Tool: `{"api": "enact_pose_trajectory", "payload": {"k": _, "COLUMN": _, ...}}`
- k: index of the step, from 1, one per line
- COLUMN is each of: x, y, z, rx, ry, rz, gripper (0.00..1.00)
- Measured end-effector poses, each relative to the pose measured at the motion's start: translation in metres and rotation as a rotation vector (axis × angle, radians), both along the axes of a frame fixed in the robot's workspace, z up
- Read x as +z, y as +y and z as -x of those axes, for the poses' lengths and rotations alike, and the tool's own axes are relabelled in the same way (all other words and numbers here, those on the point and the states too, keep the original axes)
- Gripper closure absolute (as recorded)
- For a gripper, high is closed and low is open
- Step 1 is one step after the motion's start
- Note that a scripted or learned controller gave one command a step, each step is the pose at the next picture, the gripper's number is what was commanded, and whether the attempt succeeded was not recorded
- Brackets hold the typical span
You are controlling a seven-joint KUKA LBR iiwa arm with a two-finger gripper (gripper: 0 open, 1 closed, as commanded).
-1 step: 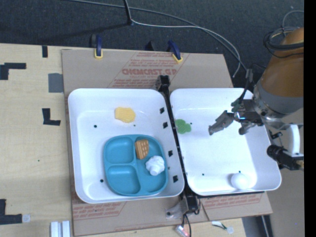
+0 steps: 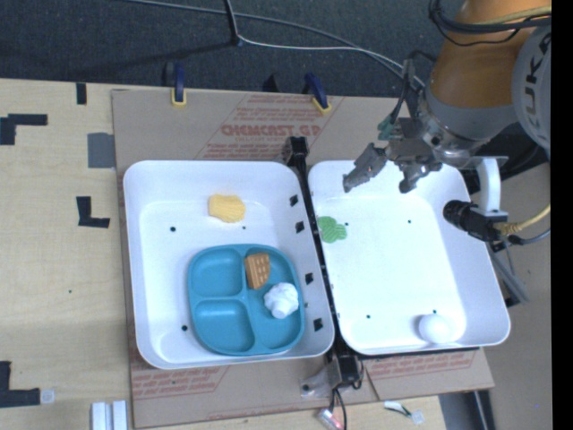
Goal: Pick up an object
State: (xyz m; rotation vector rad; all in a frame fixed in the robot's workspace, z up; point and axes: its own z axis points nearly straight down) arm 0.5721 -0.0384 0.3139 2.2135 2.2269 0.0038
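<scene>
My gripper [image 2: 385, 176] hangs open over the back of the right bin [image 2: 466, 267], its two dark fingers spread apart with nothing between them. A small green object [image 2: 331, 230] lies at the right bin's left wall, below and left of the gripper. A white ball [image 2: 438, 327] rests near that bin's front right corner. In the left bin [image 2: 148, 240], a yellow lump [image 2: 227, 208] lies on the floor behind a blue divided tray [image 2: 215, 321]. The tray holds a tan waffle-like piece [image 2: 258, 270] and a white crumpled object [image 2: 281, 300].
The bins sit on a cardboard sheet [image 2: 242, 124] held by two blue-and-yellow clamps [image 2: 178, 84] at the back. Black clips [image 2: 295, 150] join the bins along the middle divider. A cable [image 2: 295, 38] runs across the dark floor behind the bench.
</scene>
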Motion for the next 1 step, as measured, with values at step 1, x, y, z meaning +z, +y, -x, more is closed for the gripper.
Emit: {"api": "enact_pose_trajectory", "payload": {"k": 1, "x": -0.0227, "y": -0.0026, "z": -0.0742, "rx": -0.040, "ry": 0.005, "rz": 0.001, "gripper": 0.00}}
